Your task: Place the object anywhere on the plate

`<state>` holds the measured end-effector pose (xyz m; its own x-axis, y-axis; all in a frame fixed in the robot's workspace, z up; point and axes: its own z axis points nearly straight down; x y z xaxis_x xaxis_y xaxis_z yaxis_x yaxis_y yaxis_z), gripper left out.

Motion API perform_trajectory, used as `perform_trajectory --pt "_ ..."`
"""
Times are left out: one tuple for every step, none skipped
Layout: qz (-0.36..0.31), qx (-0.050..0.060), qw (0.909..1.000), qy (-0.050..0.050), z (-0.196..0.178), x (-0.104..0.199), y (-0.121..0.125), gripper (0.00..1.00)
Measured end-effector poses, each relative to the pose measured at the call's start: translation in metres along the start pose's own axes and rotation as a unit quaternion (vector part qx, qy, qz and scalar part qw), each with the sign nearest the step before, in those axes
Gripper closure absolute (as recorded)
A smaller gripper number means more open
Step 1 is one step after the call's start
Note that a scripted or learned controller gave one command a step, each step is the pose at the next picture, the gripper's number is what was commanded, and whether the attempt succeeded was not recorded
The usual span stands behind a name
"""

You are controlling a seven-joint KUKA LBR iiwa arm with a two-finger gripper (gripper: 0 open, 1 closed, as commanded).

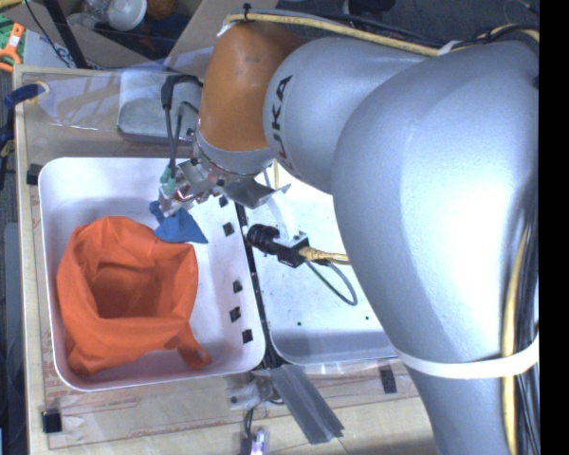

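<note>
A big orange thing with a hollow middle, soft and crumpled at its rim, fills most of the left bin; it looks like the plate. A small blue object sits at the orange thing's upper right edge, partly on the white bin floor. My gripper hangs directly over the blue object's upper end, touching or nearly touching it. The wrist hides the contact.
The grey arm with its orange band covers most of the right bin and the wall between the bins. Several small black marks run along the left bin's right side. Clutter lies beyond the bench at the top left.
</note>
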<state>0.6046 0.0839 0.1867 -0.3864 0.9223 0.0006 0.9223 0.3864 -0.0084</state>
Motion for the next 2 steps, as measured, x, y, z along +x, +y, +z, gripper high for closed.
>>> perform_trajectory --pt "-0.078 0.000 0.9969 -0.001 0.011 0.071 -0.005 1.00" --pt "-0.036 -0.001 0.9993 -0.001 0.038 0.078 -0.073 1.00"
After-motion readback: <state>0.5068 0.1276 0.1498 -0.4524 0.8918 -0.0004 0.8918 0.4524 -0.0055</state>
